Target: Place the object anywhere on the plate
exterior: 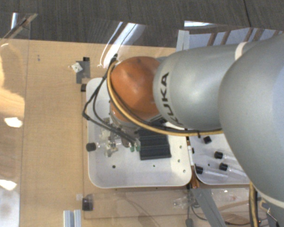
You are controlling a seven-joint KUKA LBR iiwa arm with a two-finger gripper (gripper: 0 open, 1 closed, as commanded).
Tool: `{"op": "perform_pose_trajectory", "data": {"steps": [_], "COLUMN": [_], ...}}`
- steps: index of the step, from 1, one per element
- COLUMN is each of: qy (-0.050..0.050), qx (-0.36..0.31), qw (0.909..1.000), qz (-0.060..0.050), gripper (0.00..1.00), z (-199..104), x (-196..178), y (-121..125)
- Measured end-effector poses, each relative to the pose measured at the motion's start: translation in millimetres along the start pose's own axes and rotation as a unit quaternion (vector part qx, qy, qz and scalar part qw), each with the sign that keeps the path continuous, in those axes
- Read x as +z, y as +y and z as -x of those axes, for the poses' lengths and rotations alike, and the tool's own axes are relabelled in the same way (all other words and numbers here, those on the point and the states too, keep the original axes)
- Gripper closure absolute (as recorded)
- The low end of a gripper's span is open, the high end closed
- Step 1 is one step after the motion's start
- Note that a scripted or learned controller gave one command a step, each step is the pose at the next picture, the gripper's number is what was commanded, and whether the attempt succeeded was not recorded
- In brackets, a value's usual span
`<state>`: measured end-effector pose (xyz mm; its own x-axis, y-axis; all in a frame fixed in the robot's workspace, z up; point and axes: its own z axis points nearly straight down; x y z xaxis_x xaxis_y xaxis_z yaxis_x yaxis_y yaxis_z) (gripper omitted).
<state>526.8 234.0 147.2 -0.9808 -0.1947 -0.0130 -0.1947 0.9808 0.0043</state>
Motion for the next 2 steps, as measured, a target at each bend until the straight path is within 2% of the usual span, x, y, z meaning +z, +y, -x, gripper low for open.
{"op": "perform_pose_trajectory", "data": {"steps": [1,2], "qy": [-0.005,0.000], "qx": [0.129,0.099], "qw": [0.9915,0.9950], "qz": [-0.010,-0.001], "gripper": [1.00,1.00], "z": [-25,-35], "x": [51,-113], "y": [-11,-32]}}
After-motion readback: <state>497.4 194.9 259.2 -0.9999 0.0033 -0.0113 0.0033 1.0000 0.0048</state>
